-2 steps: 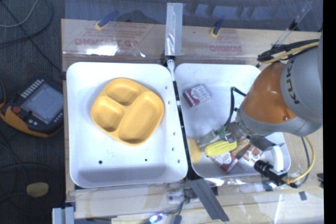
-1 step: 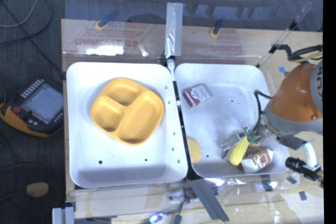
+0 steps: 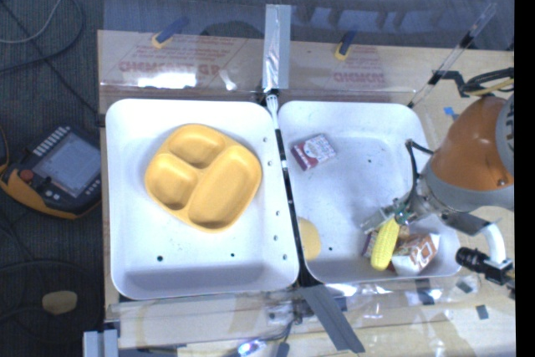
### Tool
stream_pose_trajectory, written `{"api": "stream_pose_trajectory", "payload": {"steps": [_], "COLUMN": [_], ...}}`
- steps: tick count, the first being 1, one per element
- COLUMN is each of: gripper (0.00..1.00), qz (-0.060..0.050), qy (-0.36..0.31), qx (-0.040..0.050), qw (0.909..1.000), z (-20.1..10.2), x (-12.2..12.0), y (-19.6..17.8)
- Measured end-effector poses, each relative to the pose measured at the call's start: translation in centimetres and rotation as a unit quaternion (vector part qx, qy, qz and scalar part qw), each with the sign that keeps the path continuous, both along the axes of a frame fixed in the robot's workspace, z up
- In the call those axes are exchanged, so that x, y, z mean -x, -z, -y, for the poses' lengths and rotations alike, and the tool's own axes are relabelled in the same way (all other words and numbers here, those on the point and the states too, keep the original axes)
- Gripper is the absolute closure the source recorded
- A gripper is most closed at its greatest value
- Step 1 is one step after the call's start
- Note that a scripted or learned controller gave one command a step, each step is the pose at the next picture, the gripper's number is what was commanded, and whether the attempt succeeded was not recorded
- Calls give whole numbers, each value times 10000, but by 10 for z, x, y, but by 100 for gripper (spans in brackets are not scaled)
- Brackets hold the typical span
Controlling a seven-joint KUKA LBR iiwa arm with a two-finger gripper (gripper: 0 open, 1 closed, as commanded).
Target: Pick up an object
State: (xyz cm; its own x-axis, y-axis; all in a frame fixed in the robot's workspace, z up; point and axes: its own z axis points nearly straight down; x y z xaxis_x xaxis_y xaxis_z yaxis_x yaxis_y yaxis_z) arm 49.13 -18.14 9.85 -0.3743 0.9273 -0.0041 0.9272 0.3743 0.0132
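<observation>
Right bin, near-right corner: a toy corn cob lies among a small cluster. Landmark for everything below is this cob.

- Cob: yellow, elongated, long axis running from its upper end (toward the arm's wrist) down toward the bin's near wall, tilted only slightly off that line.
- Pincer: directly at the cob's upper end, touching or just above it. Arm comes in from the right, orange band up and right of the cob.
- Pincer state: cannot tell. The tip is small and dark against clutter; the cob may be caught at its top end, but the view does not settle it.
- Just right of the cob, touching it: a white-and-brown packet. On the cob's left side, a small reddish piece pressed against it.
- Well up and left of the cob: a red-and-white box, lying flat, apart from everything.
- Left of the cob, at the bin's left wall: a pale yellow round object, partly hidden.
- Far left of the cob, in the left bin: a yellow divided tray.

Judgement: the cob is the likely target, and the move turns on closing across its narrow width, not along its length. Neighbours crowd both sides, so a slip is plausible.
</observation>
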Motion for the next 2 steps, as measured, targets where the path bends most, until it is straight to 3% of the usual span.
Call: {"api": "stream_pose_trajectory", "payload": {"steps": [1, 2], "gripper": [100, 100], "qz": [-7, -88], "qy": [-5, 260], "qx": [-14, 12], "qw": [10000, 9996], "z": [-1, -33], "x": [-1, -69], "y": [-6, -112]}}
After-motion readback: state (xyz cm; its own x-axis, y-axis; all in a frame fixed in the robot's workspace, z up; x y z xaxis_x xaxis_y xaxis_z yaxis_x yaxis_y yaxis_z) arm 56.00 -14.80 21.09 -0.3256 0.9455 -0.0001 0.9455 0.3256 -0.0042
